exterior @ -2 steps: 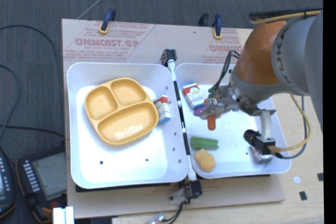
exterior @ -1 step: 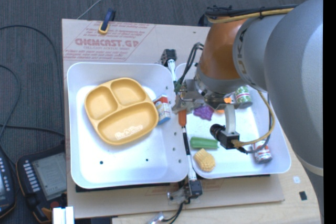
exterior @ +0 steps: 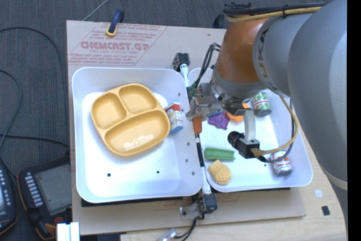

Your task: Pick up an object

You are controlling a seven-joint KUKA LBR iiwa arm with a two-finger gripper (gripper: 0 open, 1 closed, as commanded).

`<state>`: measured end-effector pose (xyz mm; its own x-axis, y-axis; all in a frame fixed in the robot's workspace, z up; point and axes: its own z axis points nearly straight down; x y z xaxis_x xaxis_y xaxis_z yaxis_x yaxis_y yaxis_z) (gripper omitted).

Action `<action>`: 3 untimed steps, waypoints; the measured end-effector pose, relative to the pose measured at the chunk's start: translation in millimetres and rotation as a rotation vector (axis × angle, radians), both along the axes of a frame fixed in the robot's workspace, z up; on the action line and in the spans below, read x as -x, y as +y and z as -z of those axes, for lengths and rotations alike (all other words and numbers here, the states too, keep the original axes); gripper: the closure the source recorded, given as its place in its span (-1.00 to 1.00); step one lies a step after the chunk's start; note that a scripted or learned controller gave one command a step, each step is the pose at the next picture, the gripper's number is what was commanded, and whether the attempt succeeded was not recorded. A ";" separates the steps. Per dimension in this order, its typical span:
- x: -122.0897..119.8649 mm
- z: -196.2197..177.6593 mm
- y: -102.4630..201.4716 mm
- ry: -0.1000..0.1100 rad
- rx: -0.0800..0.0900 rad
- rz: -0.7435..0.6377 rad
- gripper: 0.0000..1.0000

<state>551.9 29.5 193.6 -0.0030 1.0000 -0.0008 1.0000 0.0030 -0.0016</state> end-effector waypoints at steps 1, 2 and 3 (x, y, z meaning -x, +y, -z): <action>-0.4 -9.5 -0.1 0.000 0.001 0.000 1.00; -0.9 -19.1 -0.3 0.000 0.002 -0.001 1.00; 53.2 -33.3 40.9 0.000 -0.001 0.002 1.00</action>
